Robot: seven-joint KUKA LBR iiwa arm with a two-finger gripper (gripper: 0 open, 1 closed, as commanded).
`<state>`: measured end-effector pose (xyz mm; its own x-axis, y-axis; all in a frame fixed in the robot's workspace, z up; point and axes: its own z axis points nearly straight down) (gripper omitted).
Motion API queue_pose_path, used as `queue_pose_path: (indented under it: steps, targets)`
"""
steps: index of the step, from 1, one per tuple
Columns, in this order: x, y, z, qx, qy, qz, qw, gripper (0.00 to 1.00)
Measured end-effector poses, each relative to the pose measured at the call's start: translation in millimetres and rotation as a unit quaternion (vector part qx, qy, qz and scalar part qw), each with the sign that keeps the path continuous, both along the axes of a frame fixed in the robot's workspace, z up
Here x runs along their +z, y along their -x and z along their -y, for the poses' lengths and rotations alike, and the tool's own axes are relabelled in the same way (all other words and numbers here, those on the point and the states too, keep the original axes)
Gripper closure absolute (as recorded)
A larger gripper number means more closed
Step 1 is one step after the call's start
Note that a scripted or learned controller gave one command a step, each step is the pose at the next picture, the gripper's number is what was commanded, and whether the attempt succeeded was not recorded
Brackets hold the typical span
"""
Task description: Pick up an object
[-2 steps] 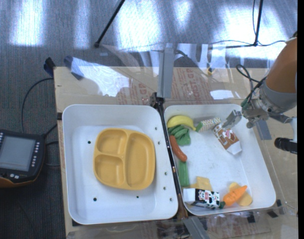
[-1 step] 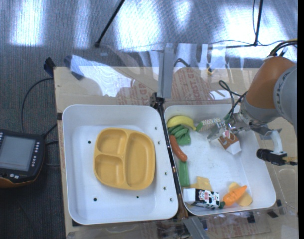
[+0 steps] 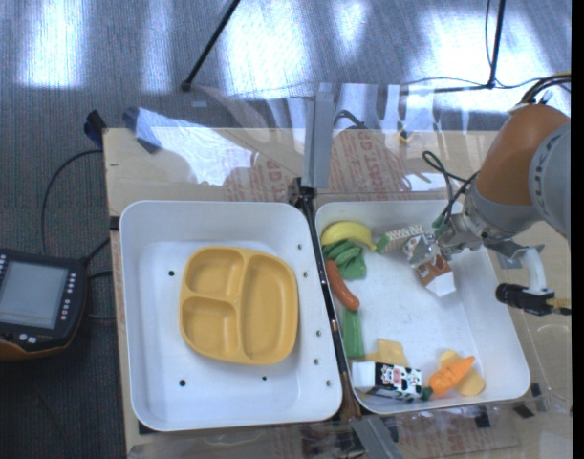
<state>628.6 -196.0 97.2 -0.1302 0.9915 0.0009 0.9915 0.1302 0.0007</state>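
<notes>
Gripper (image 3: 433,254) down in right bin (image 3: 483,338), upper part, poised right over small carton (image 3: 435,273). Jaw state impossible to call from this angle; grasp on anything unconfirmed. Carton sat just below and touching the fingertip zone, tilted, long axis running roughly up-left to down-right. Banana (image 3: 346,232) and green veg (image 3: 347,256) lay off to the left, carrot (image 3: 451,375) and cow carton (image 3: 398,379) well apart near the front wall. Closest candidate: small carton, no question.
</notes>
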Motion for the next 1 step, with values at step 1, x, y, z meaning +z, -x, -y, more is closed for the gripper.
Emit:
queue_pose_path:
  steps: [1]
  targets:
    - [101.2, 16.0, -48.4, -0.063, 0.0002, 0.002, 0.998, 1.0]
